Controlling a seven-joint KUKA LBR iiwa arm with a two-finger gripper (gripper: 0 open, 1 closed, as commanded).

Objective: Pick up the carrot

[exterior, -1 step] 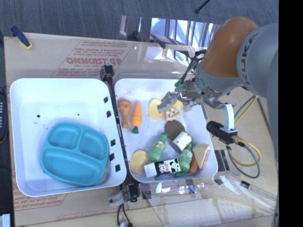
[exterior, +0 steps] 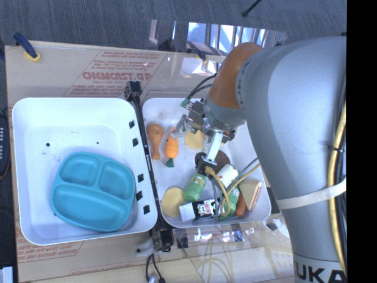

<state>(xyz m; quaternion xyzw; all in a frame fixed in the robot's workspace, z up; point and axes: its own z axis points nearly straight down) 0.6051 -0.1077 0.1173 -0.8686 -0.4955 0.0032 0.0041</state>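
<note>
Clearly the carrot (exterior: 171,147) was not yet picked up: it was seen lying in the three o'clock bin (exterior: 162,111), just beside the gripper (exterior: 188,125), at about seven o'clock from it. Next, the gripper would likely need to be brought down over the carrot and closed. The arm (exterior: 294,128) was bent in from three o'clock, and whether the gripper was spread or pressed together could not be told.

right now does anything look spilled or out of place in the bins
Nothing spilled or broken. The right bin is just cluttered, the carrot lying loose among other toy food; the blue plate sits flat in the left bin.
</note>
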